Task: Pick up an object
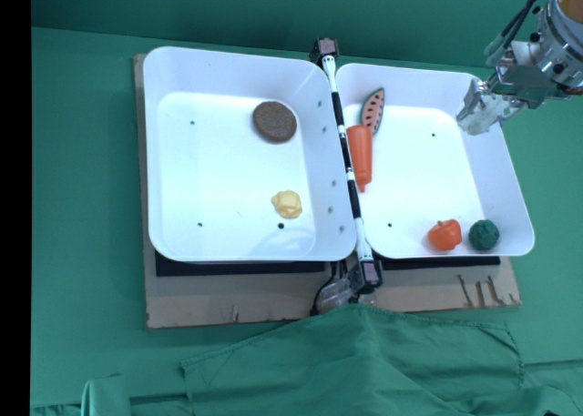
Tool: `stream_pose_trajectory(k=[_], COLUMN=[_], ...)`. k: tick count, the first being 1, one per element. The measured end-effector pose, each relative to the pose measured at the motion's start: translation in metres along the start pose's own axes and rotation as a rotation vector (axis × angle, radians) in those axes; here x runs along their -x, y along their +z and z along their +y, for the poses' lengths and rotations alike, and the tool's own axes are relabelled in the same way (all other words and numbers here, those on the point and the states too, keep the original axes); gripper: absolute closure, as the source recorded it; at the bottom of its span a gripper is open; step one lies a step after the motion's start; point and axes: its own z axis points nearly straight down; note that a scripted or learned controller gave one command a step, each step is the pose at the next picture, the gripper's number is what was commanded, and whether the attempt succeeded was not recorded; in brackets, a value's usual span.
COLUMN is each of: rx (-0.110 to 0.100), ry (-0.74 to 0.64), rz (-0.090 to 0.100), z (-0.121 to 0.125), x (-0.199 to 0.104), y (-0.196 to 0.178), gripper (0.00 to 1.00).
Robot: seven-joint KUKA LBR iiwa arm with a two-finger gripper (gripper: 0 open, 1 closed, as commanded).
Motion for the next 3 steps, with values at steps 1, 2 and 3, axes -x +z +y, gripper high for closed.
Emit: stream_pose_trajectory(k=[1, 2, 3], rx=[-0.002, -0.009, -0.013], ry=[0.004, 0.014, 0.008], rz=[0.000, -0.003, 0.000], z=[-0.012, 0.001, -0.015], x=[0.008, 0.110, 0.126], y=[-0.007, 0.018, 0.089], gripper=[1.00, 1.00, 1.00])
